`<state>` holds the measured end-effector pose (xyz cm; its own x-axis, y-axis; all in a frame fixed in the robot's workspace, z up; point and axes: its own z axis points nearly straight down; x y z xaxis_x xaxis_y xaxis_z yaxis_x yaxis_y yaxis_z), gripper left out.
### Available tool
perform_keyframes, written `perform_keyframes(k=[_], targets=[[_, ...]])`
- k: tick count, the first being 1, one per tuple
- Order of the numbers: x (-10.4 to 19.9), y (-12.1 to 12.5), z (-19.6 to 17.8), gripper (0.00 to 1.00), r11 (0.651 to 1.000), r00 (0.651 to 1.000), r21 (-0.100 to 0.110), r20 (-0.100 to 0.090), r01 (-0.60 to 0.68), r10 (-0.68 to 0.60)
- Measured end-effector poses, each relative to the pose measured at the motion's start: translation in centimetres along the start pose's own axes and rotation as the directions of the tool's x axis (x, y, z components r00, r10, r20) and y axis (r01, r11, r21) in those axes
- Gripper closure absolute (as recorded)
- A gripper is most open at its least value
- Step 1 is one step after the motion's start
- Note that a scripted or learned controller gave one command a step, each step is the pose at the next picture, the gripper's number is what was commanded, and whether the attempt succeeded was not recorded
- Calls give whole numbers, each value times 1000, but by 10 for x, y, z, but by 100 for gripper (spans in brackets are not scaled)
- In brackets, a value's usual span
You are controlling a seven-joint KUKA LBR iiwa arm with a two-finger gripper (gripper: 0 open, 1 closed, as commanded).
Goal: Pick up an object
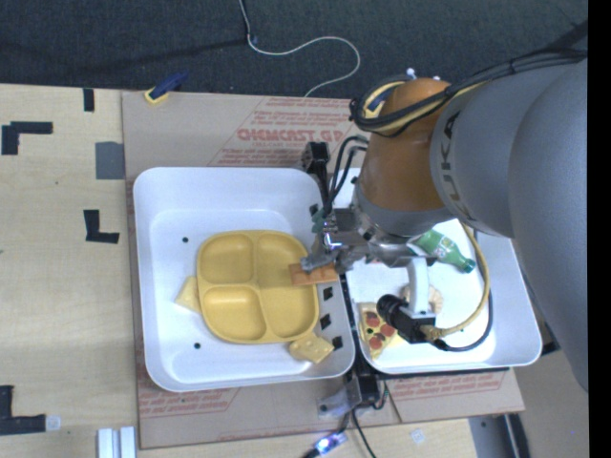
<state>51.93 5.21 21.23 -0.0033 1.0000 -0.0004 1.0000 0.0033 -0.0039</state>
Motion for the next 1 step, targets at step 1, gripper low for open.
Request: perform_keyframes(k=[1], targets=[[58, -19, -18, 100, 1000, 1000, -1, -2, 5, -5]])
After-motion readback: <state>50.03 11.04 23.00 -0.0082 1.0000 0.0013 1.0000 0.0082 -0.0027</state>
